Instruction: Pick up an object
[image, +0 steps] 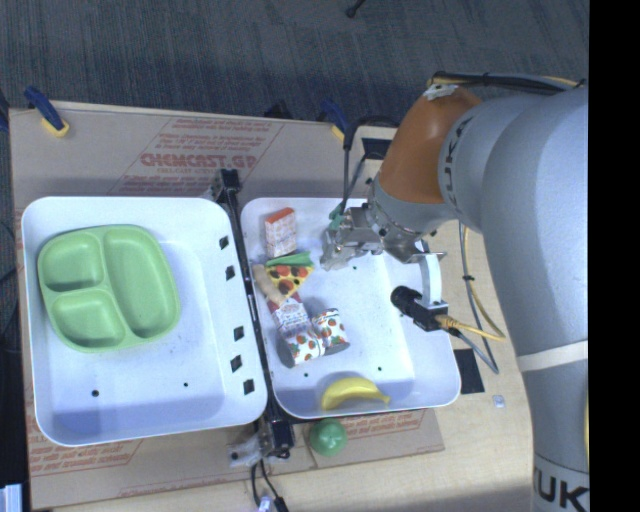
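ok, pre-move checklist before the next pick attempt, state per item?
1. Gripper over the right bin: ok.
2. Fingers open or shut: cannot tell.
3. Object between fingers: cannot tell.
4. Targets in right bin, namely orange carton, pizza slice, patterned boxes, banana: ok.
5. Green ball inside a bin: not ok, it lies outside the front rim.
6. Green tray in left bin, away from the arm: ok.

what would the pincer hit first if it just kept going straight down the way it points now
Probably the bare white floor of the right bin. The pincer hangs over an open patch, with the pizza slice toy and the orange carton just to its left. Depth is hard to judge from this slant.
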